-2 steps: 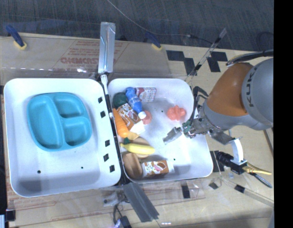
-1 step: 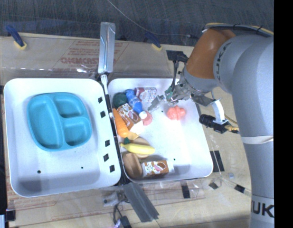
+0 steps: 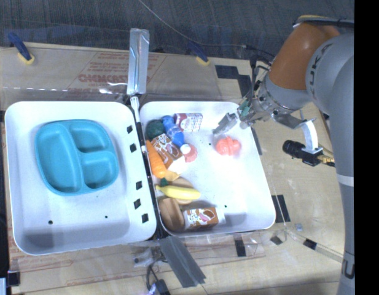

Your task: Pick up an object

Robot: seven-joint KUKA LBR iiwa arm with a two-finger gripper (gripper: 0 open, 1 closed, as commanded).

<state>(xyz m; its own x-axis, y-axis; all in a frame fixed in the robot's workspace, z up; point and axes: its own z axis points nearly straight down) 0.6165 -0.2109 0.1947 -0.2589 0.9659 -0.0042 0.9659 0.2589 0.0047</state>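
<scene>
Gripper (image 3: 228, 124), its state impossible to tell, hovers just above a round, glossy orange-red fruit (image 3: 226, 145).

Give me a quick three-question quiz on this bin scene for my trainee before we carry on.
1. True or false: the blue divided tray lies in the left bin.
2. Which item lies nearest the gripper? A) banana B) pink-orange fruit C) brown bottle
3. Fill in: most items in the right bin are crowded along its ____ side.

Key: 1 true. 2 B. 3 left.
</scene>
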